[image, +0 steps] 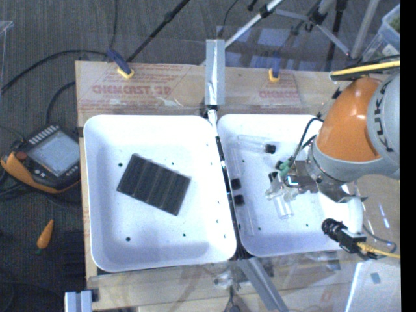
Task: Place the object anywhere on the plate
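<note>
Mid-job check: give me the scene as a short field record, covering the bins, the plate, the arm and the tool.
left bin: holds a dark ribbed plate, lying flat and turned at an angle
right bin: tool over it, right of centre
arm: reaches in from the right, orange band above the wrist
object: clear items near the tool, too faint to identify
plate load: nothing visible on it

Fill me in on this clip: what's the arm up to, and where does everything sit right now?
A grey and orange KUKA arm reaches in over the right bin, with its gripper low above that bin's floor. Whether anything sits between its fingers is too blurred to tell. A dark ribbed rectangular plate lies flat and tilted in the left bin, well apart from the gripper. Nothing rests on the plate yet, so the placing looks not yet done.
</note>
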Available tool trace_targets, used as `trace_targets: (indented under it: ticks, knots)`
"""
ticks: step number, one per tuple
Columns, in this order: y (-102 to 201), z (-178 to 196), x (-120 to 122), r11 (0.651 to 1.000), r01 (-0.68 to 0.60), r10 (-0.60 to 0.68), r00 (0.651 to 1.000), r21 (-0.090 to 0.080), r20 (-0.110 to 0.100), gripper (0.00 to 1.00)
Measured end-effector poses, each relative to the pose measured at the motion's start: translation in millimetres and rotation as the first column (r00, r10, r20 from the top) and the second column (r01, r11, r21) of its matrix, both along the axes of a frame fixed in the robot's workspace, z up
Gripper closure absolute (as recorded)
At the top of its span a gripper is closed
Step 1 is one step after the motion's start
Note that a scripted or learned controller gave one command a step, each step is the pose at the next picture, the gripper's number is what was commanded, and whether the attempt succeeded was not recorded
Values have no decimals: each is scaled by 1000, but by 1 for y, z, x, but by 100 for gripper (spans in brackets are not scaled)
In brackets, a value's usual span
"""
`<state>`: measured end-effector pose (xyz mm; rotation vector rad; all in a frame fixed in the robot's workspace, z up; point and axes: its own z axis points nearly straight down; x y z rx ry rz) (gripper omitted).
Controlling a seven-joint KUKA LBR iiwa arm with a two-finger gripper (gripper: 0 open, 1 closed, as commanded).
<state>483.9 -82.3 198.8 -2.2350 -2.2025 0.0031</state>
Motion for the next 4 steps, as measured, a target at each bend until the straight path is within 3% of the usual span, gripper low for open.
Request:
trace_targets:
  ticks: [1,2,3,4]
  knots:
    - [98,-18,27,997,82,-82,997,-2,-2,100]
    - [166,13,48,995,98,-98,995,-5,-1,100]
    - [240,-33,95,723,-691,691,723,0,1,100]
    - [282,30,15,676,-737,737,676,1,1,100]
